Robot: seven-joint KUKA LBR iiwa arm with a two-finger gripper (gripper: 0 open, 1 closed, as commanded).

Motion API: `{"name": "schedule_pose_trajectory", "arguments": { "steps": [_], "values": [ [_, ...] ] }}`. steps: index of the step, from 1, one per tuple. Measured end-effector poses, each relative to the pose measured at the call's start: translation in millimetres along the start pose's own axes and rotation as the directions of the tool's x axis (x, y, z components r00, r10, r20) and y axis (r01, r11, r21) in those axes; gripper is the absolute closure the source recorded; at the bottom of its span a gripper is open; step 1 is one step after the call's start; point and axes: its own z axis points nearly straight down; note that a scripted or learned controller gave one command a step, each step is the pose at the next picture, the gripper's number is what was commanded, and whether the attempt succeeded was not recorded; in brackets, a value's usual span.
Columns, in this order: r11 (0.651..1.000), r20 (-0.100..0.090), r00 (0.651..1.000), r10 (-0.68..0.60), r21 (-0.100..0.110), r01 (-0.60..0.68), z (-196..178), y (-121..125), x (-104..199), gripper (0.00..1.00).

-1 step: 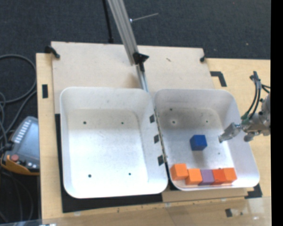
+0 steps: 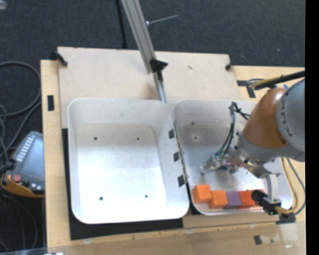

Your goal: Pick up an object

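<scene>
A wooden table (image 2: 50, 142) carries two shallow white bins side by side. The grey and orange arm (image 2: 274, 126) reaches from the right over the right bin (image 2: 202, 116), its end effector (image 2: 223, 165) low above the bin floor; whether it is wide or narrow cannot be told. Along the right bin's near wall lies a row of blocks: an orange block (image 2: 203, 193), a second orange block (image 2: 219, 198), a purple block (image 2: 234, 198) and a red-orange block (image 2: 248, 198). The left bin (image 2: 80, 142) sits just beside it
</scene>
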Motion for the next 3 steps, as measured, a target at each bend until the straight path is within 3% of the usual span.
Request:
{"name": "schedule_pose_trajectory", "arguments": {
  "steps": [1, 2, 3],
  "values": [
    [1.000, -0.004, 1.000, -0.003, 0.001, 0.003, -1, 5, 44, 0.00],
    [1.000, -0.001, 1.000, -0.001, -0.002, 0.001, 0, 64, 26, 0.00],
    [1.000, -0.002, 1.000, -0.002, -0.002, 0.002, -1, 111, 48, 0.00]
  ]
}}
